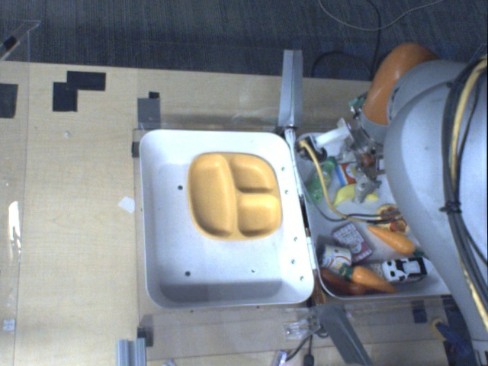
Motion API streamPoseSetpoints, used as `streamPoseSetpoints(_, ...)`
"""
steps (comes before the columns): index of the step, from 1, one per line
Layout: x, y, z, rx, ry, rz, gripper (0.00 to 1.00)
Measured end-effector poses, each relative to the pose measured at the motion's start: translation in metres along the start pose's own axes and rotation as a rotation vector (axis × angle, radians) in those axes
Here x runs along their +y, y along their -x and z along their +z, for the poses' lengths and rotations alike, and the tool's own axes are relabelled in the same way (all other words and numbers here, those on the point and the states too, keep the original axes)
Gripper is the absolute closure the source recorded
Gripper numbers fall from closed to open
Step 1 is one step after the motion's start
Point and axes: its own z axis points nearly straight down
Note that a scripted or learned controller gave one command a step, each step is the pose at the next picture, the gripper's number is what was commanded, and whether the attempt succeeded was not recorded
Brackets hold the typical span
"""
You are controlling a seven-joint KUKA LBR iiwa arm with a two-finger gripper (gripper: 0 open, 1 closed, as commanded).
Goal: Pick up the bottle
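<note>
The grey arm hides much of the right white bin. Its hand sits low among cluttered items; its state is unclear. No bottle can be picked out. The left bin holds a yellow divided tray.

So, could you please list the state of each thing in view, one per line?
yellow tray: flat in the left bin, right way up.
gripper: down in the right bin, over the clutter.
carrots: lying on their sides.
cow toy: lying near the front.
</note>
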Motion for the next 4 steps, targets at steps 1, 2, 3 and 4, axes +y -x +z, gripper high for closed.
streamPoseSetpoints(1, -0.001, -0.002, -0.01, 0.003, -0.004, 0.0, 1.0)
streamPoseSetpoints(2, -0.095, -0.006, -0.124, 0.001, -0.002, -0.111, 1.0)
streamPoseSetpoints(3, -0.003, 0.029, -0.046, -0.003, -0.001, -0.155, 1.0)
streamPoseSetpoints(4, -0.005, 0.003, 0.0, 0.004, 0.0, 0.032, 1.0)
